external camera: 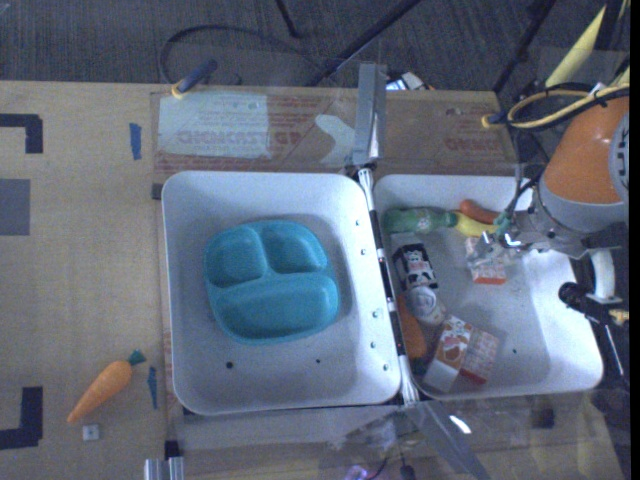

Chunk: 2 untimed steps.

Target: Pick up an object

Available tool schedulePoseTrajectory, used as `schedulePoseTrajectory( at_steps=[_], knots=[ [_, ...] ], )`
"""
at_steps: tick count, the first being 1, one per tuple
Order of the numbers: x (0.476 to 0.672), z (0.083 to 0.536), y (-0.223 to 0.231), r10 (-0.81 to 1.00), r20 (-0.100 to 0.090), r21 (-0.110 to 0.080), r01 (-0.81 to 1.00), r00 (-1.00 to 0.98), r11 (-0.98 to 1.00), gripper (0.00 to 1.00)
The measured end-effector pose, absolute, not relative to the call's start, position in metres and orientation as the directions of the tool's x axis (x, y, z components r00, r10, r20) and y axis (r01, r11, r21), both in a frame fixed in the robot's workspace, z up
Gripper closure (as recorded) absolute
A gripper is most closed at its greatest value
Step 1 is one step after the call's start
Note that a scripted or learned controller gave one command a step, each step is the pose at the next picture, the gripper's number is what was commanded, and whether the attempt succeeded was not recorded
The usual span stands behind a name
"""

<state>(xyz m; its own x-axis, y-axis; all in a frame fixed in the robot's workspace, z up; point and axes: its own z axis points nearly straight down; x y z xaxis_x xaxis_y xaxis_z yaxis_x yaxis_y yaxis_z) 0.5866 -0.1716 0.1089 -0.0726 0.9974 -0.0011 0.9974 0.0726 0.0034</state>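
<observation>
1. Two white bins sit side by side. The left bin (190, 298) holds a teal divided plate (270, 278) roughly in its middle.
2. The right bin (570, 353) is where the clutter is, so the pickable stuff is all there.
3. At 12 o'clock in that bin there's a green bottle (420, 218) lying on its side. A yellow piece (470, 225) is at its right end, and an orange-red piece (478, 210) is just above that.
4. A small white-and-red packet (488, 266) sits around 1 o'clock, just under the gripper.
5. Near 9 to 10 o'clock, close to the left wall, is a black-and-white carton (414, 265). A greyish lump (428, 303) is touching it from below, too blurry to name.
6. An orange thing (412, 333) runs along the left wall at about 8 o'clock.
7. A red-and-white box (465, 351) lies tilted at 6 to 7 o'clock.
8. The arm (590, 158) comes in from 3 o'clock, orange band showing. The gripper (505, 236) is over the bin's 1 o'clock area, right by the packet and the yellow piece.
9. Honestly can't tell if it's open, closed or holding anything, since it's a blurry tangle there.
10. A toy carrot (100, 390) lies out on the bench (80, 268) at 8 o'clock of the view.
</observation>
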Motion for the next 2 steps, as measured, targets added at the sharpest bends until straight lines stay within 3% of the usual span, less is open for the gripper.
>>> schedulePoseTrajectory(
  at_steps=[1,2],
  knots=[
    [0.587,0.109,-0.172,0.997,-0.001,0.004,0.997,-0.073,0.073,0.0],
    [0.587,0.12,-0.172,0.997,-0.002,0.007,0.997,-0.071,0.071,1.0]
  ],
)
